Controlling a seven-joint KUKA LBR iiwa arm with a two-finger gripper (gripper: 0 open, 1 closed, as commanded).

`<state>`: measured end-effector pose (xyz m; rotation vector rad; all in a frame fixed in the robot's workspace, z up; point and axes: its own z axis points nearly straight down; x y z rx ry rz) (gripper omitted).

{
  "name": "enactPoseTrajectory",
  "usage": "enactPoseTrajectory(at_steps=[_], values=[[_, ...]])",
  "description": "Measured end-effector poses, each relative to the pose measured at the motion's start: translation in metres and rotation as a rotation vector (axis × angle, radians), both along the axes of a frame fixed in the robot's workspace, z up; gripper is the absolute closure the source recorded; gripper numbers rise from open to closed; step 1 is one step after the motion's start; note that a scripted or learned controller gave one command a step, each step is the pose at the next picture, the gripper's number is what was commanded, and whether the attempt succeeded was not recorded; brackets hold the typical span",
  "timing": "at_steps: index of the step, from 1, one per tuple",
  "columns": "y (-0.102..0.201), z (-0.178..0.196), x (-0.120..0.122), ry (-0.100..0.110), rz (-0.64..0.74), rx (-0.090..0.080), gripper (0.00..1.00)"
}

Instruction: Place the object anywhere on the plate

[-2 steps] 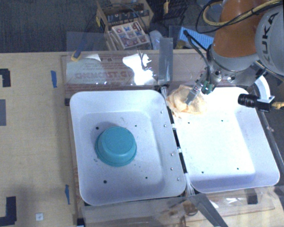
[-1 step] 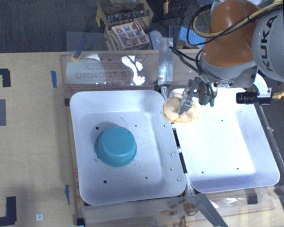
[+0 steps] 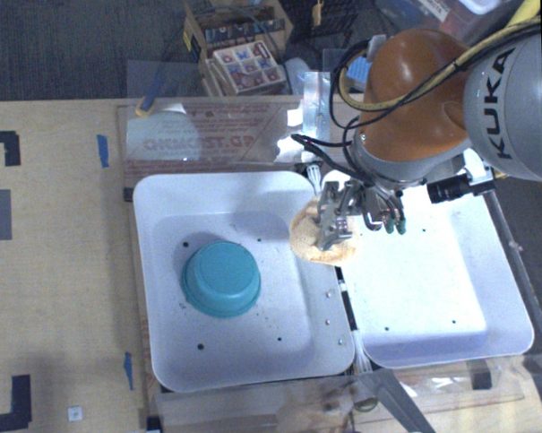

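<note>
Gripper (image 3: pixel 330 228) over the seam between the two bins, fingers pointing down and toward the left bin. Jaws pinched on the tan, flat, roundish object (image 3: pixel 315 241), metal fingertips (image 3: pixel 327 235) set into its middle, tan surface showing on both sides of them. Object tilted, its upper edge tucked beneath the finger hardware, its lower edge hanging over the right rim of the left bin (image 3: pixel 160 350) and just reaching the gap between the bins. Held clear of the bin floor, as far as can be judged from the slant view.

Above the fingers, grey wrist hardware with black cables looping around it, then the orange band (image 3: pixel 413 88) and the grey arm (image 3: pixel 517 111) stretching off to the right.

Well apart to the left, on the floor of the left bin, a teal round plate (image 3: pixel 222 276), looking more like an upturned bowl, nothing resting on it. Right bin (image 3: pixel 437 329) lying under the wrist and arm, brightly lit.

Behind the bins, a clear plastic sheet (image 3: pixel 205 138) with reddish lettering on the wooden bench (image 3: pixel 50 292). Blue tape marks along the bench's left part.
</note>
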<state>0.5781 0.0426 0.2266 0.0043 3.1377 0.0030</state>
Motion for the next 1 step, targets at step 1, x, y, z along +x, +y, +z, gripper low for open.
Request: enactPoseTrajectory(at_steps=[1], values=[[0.0446, -0.0002, -0.0258, 0.002, 0.005, 0.000, 1.00]])
